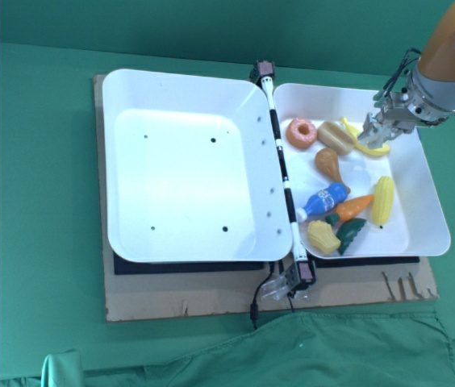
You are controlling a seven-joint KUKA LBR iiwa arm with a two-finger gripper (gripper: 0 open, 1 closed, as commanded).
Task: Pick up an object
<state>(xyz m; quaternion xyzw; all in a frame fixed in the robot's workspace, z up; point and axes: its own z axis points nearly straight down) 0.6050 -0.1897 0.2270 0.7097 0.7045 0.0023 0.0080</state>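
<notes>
Gripper [373, 133] sits low over the far side of the right bin [429, 208], right at the banana [366, 145] — whether it is parted or closed cannot be told, and no grasp shows. Just left of it lie a bread roll [335, 136] and a pink donut [301, 133]. Nearer the camera lie a drumstick [329, 165], a blue bottle [323, 201], a carrot [351, 208] and a corn cob [382, 200]. Beside them stands the left bin [183, 168].

Robot lab bench, green cloth [42, 176], two white bins [131, 87], toy food [348, 208]
</notes>
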